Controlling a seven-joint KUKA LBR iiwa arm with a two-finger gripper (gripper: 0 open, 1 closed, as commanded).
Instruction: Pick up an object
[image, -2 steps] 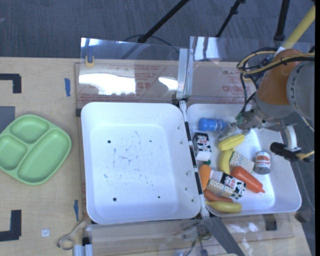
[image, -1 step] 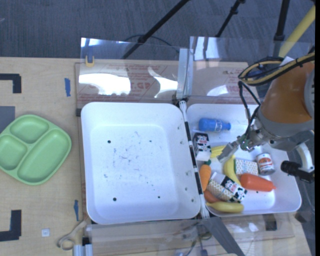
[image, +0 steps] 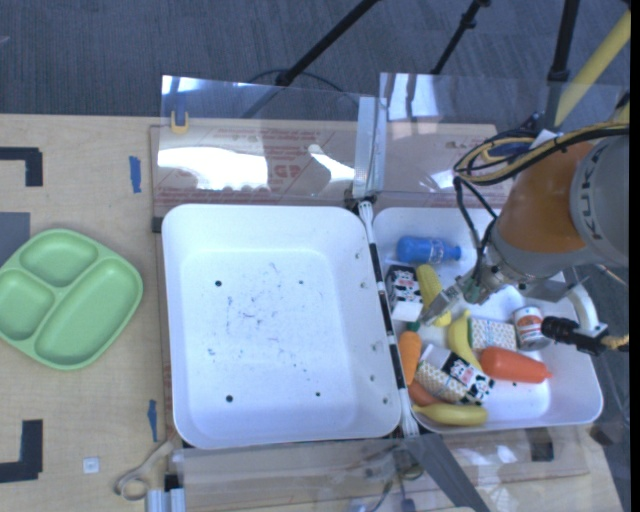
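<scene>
The right white plastic bin (image: 585, 400) holds a jumble of toy food. A yellow plastic banana (image: 429, 285) near the bin's left wall lies with its long axis running from upper left to lower right. Just right of that banana sits the gripper (image: 468, 291), low over the pile; whether it is open or clasping anything cannot be told. Above the banana lies a blue plastic bottle (image: 424, 249), sideways. Below the banana lie an orange carrot (image: 410, 355) and an orange-red pepper (image: 514, 364).

Grey carpet floor (image: 120, 50) w/ black tripod legs (image: 330, 45) beyond a light wood bench (image: 80, 140), blue tape bits.
</scene>
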